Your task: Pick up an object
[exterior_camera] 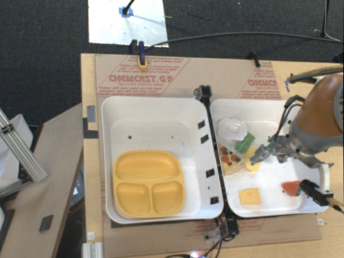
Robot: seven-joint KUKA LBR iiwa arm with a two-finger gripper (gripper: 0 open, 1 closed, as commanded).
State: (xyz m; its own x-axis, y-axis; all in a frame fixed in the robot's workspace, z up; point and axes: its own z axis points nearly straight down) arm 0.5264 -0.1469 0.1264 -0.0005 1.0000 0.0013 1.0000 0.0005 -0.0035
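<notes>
While gripper hovers over yellow piece mid right bin, grip state unclear

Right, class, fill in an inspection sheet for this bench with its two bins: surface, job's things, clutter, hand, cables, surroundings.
Surface: bench under printed cardboard, bearing left bin and right bin.
Job's things: in right bin, green block, clear cup, pizza slice, yellow square, red piece.
Clutter: yellow divided tray in left bin.
Hand: hand low over right bin, beside the green block; grip unclear.
Cables: black cable across the floor.
Surroundings: white sheet on dark carpet.
</notes>
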